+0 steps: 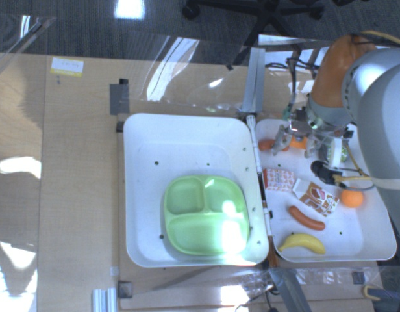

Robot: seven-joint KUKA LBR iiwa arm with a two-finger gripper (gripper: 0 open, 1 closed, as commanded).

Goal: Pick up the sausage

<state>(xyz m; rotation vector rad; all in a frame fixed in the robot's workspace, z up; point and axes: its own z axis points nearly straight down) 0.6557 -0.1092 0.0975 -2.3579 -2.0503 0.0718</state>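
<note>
Sausage [307, 218] is the target, lying free on the floor of the right bin [375, 242] toward its near side, well apart from the gripper [295, 137], which hangs over the far end of that bin. Whether the fingers are parted or closed cannot be told from this slanted view (the metal parts blur together), and nothing shows between them, so no grasp can be claimed.

Just under the gripper sit small orange pieces [297, 143], so the arm looks parked above the wrong spot for this task; my judgement is that it must travel toward the near side before descending.

Around the sausage the clutter matters: a banana [302, 243] lies near it on the near side, a printed packet [319, 199] just beyond it, a red-and-white packet [278, 179] to the left, and an orange ball [352, 199] to the right. The left bin [141, 174] holds a green divided plate [205, 214].

The sausage itself is a short reddish-brown cylinder with rounded ends, lying flat and slanted, smooth and likely to roll.
</note>
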